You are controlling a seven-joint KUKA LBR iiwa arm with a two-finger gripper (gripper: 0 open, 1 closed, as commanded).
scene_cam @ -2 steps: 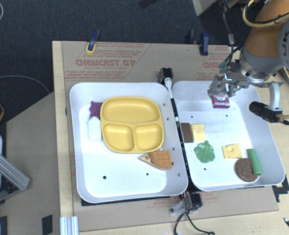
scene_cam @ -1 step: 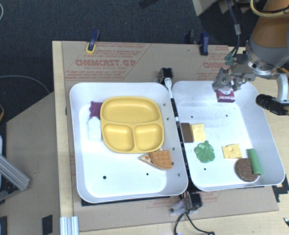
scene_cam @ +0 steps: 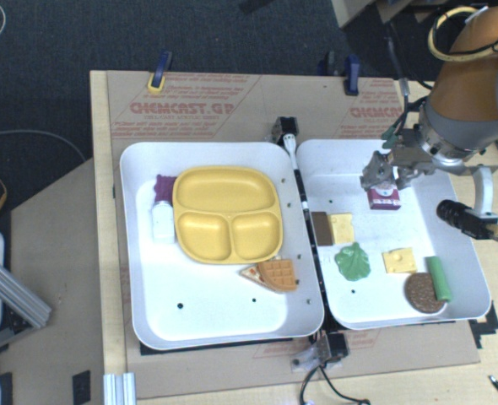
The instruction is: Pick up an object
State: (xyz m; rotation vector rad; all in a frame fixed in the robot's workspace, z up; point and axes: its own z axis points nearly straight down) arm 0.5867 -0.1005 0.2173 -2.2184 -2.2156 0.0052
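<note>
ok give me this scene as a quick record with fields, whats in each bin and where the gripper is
left bin: yellow divided plate, purple item, white bottle, waffle piece
right bin: red and white packet, brown block, two yellow cheese pieces, green leafy item, brown round patty, green stick
gripper: over the right bin, right above the packet
grasp: cannot tell
</note>
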